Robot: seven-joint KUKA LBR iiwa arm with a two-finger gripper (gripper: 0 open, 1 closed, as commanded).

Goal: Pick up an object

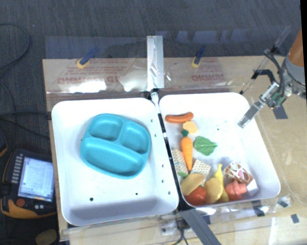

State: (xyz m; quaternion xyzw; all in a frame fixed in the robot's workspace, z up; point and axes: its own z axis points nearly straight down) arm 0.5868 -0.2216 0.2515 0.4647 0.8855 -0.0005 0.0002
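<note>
Overhead, gripper (246, 119) nears right bin (259, 138) far edge; grip state unclear.

Robotics laboratory. Two white bins (62, 167) sit on a taped tabletop (292, 151) over grey carpet (14, 76); a teach pendant (26, 183) with cables (6, 46) lies at left, and a robot arm (291, 68) reaches above toy food (212, 180).

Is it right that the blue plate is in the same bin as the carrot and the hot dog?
No. The camera view shows the blue plate in the left bin, while the carrot and hot dog lie in the right bin.
</note>
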